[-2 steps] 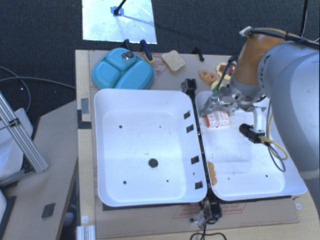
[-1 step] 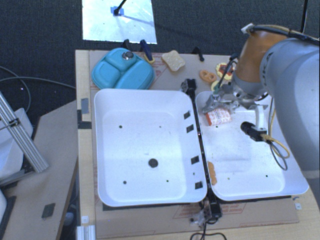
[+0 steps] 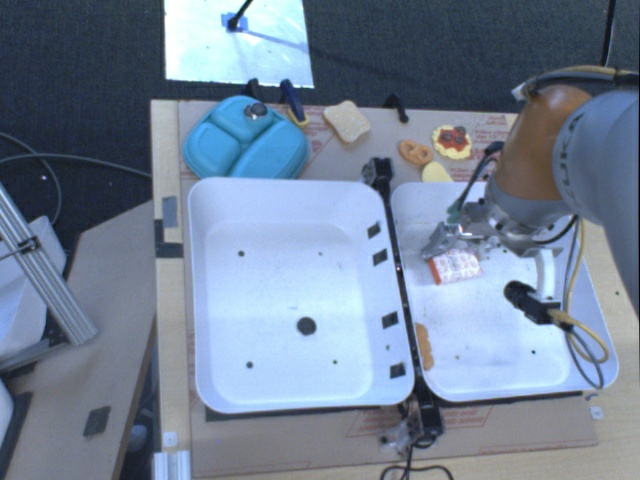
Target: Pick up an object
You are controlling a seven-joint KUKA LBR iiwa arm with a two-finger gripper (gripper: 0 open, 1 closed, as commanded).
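Camera view: gripper [image 3: 447, 236] low in right bin [image 3: 500, 373], just above red-and-white packet [image 3: 456, 266] lying near bin's left wall. Fingers look spread; nothing pinched between them. Step judged: approach, grasp not yet made. Next move calls for descent over packet, then closing.

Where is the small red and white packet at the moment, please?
The red and white packet lies in the right bin, near its upper left, just below the gripper.
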